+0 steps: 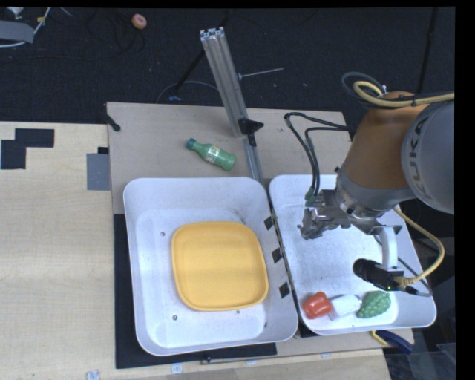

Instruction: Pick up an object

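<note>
- The gripper (315, 223) hangs over the upper-left part of the right bin (297, 194), near the bin's left wall. Nothing shows in its grasp, and I cannot tell whether it is open or closed.
- The arm (434, 159) comes in from the right. Its orange band (375, 148) sits just above the wrist, which points down and left into the bin. Dark cables (306, 141) loop from the wrist up over the bench.
- The things to pick lie in a row at the right bin's near edge, well apart from the gripper. They are a red piece (317, 304), a white piece (344, 306) just beside it, and a green knobbly piece (373, 303) at the right end.
- Three black tabs (276, 254) sit along the seam between the two bins.
- The left bin (148, 223) holds a yellow plate (219, 265), lying flat near its middle.
- The bench (148, 141) is a pale tan board. A green bottle (211, 154) lies on its side on the bare board, behind the left bin.
- A metal post (226, 74) rises at a slant from the bench, behind the seam of the bins.
- A black mat (119, 297) shows under the left bin's left and near edges.
- To the left lies a pale wood surface (52, 245) with black patches (26, 145) and a grey square (97, 171).
- Behind the bench is a dark floor (89, 67) strewn with thin cables. A small orange thing (139, 21) lies near the top edge.
</note>
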Motion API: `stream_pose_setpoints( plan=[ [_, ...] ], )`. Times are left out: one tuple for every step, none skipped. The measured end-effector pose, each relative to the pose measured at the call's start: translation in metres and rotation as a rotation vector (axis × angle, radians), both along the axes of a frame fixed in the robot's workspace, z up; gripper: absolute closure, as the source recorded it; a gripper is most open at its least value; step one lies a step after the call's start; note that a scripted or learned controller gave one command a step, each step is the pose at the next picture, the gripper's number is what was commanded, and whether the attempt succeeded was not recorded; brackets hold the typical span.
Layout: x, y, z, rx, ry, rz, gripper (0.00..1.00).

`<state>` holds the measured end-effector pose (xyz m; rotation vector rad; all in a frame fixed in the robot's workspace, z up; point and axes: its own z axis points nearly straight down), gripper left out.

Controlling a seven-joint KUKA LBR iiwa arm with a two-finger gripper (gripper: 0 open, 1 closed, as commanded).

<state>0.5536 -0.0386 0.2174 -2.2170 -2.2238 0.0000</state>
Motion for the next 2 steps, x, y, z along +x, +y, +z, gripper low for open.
stream_pose_setpoints(
  plan=[
    [0.006,0.046,-0.007,0.000,0.001,0.000,1.00],
    [0.013,0.093,0.008,0.000,-0.001,0.000,1.00]
  ],
)
